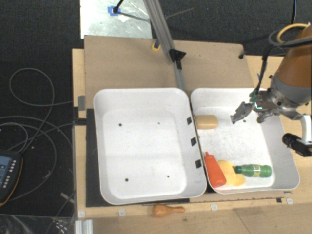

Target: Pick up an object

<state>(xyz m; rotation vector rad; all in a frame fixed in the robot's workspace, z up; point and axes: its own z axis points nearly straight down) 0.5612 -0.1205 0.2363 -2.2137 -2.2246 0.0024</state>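
The right bin [287,179] holds a tan block [206,122] near its left wall. Along its front lie a red bottle [214,169], a yellow object [230,172] and a green bottle [253,170], close together. My gripper [248,116] hangs over the bin's back right part, to the right of the tan block and apart from it. Its fingers are spread open with nothing between them.
The left bin [141,145] sits beside the right one, joined by black clips. A slanted metal pole [163,28] reaches down to the bins' back edge. A small brown gourd-shaped object [168,209] lies on the bench in front of the bins.
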